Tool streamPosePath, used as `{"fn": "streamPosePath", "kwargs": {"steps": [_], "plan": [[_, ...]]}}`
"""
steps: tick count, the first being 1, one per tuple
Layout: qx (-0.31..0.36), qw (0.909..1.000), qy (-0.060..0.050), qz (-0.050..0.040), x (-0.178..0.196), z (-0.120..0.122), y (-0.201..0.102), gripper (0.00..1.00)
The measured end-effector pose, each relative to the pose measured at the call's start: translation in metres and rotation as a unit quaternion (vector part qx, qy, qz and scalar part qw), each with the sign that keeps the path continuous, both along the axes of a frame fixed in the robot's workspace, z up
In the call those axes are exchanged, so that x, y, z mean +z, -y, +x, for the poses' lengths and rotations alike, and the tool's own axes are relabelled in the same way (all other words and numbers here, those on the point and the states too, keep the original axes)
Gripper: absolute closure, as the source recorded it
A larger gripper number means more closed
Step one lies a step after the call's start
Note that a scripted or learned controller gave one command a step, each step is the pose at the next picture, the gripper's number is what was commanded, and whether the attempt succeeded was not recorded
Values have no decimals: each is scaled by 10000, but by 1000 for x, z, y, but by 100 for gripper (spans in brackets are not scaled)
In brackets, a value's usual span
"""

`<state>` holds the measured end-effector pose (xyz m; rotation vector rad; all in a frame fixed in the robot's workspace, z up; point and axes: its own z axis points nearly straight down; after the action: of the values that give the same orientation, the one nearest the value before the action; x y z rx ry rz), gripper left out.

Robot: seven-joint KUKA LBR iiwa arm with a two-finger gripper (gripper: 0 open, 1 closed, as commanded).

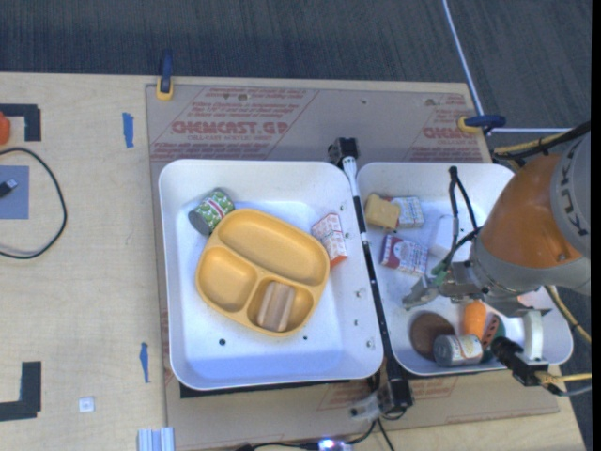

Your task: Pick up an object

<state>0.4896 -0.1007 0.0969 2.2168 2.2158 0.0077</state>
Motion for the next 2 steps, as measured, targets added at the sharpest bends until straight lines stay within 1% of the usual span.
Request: {"fn": "streamPosePath", "kwargs": {"steps": [1, 2], "plan": [[1, 10000, 22, -6, 10, 1, 0, 100], [0, 10000, 21, -6, 10, 1, 0, 0]]}}
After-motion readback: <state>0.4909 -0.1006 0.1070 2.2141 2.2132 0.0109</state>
